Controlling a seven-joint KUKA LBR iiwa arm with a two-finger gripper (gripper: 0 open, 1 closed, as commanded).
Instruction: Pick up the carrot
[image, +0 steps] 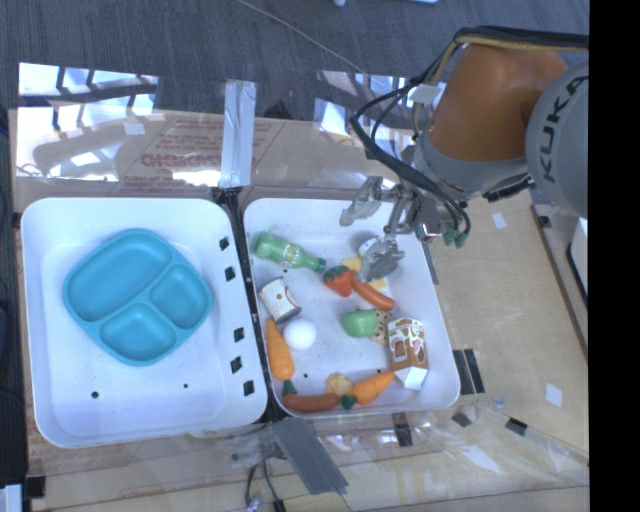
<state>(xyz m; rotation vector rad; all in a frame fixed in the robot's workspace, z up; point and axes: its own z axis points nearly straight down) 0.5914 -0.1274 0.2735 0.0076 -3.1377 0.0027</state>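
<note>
From the overhead camera: hanging over the right bin's (440, 330) upper part, near a carrot (362, 290) lying beside a green bottle (285, 252), probably lining up a descent. Jaws (380, 255) too blurred to call released or clenched; nothing seen between them.

Right bin (262, 222) crowded: bottle (287, 252) upper left, can (279, 299) and ball (300, 335) mid-left, carton (407, 347) right, carrot (370, 388) hemmed between carton and front wall. Open floor along the back wall, left of the pincer (380, 256). Left bin (40, 380) roomy around the blue tray (138, 295), widest along front and right.
</note>
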